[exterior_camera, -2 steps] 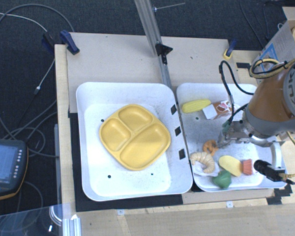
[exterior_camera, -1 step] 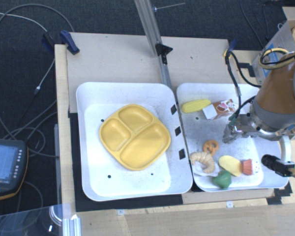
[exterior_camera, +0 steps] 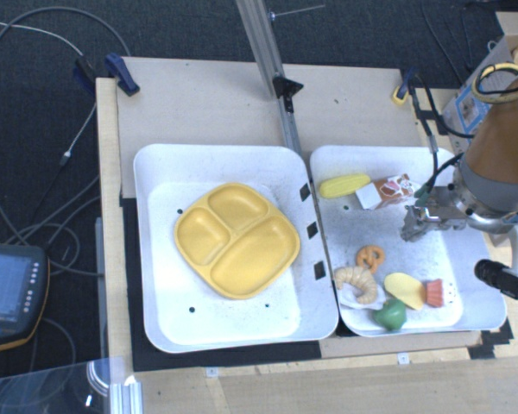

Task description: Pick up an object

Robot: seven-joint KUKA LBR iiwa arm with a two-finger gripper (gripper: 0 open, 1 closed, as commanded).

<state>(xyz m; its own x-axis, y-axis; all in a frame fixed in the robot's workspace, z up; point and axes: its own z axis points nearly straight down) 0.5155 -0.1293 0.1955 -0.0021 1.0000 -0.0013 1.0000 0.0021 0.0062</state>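
Grey metal pincer [exterior_camera: 414, 228] hovers over the right-hand shallow white bin [exterior_camera: 475, 313], can't tell its state, near a yellow plastic corn cob [exterior_camera: 344, 185].

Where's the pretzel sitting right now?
The pretzel lies in the right bin, toward its lower middle, just above the croissant-shaped piece and left of the gripper.

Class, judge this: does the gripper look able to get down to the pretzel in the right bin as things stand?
Probably yes. The gripper hangs over the right bin, and the pretzel lies just beside it with bare bin floor between them and nothing stacked on top.
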